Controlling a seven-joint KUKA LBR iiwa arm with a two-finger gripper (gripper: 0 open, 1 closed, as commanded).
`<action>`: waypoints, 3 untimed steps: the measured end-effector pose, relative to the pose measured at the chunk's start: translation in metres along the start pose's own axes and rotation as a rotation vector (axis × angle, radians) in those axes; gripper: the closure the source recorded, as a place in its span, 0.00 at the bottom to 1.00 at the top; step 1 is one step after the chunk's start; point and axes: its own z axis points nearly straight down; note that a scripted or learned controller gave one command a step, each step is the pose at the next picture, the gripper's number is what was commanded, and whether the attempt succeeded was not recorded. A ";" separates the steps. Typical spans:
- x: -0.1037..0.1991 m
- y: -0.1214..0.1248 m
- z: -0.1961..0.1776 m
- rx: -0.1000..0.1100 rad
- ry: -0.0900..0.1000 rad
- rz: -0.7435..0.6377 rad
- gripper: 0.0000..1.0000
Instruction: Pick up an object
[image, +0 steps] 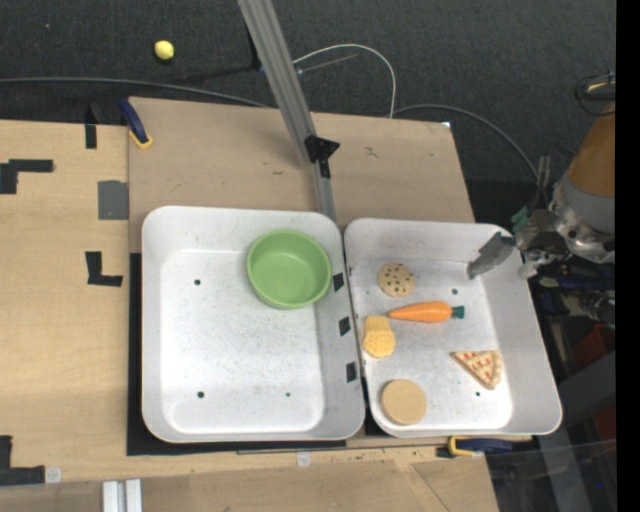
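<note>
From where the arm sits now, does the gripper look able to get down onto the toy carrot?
Probably yes. The gripper hovers at the right bin's upper right, and the toy carrot lies apart from its neighbours with nothing over it.

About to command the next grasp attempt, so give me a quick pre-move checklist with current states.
1. Gripper over the right bin: ok, at its upper right edge.
2. Nothing held: ok, no object at the gripper.
3. Finger opening: cannot tell.
4. Nearest target, carrot, unobstructed: ok, lies apart from the cookie.
5. Corn piece graspable: not ok, close against the bin's left wall.
6. Green bowl out of the path: ok, in the left bin.
</note>
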 end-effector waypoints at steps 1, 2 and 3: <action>-0.002 -0.001 0.044 0.001 0.000 0.001 0.00; -0.004 -0.005 0.089 0.001 0.000 0.001 0.00; -0.004 -0.004 0.076 -0.003 -0.001 0.000 1.00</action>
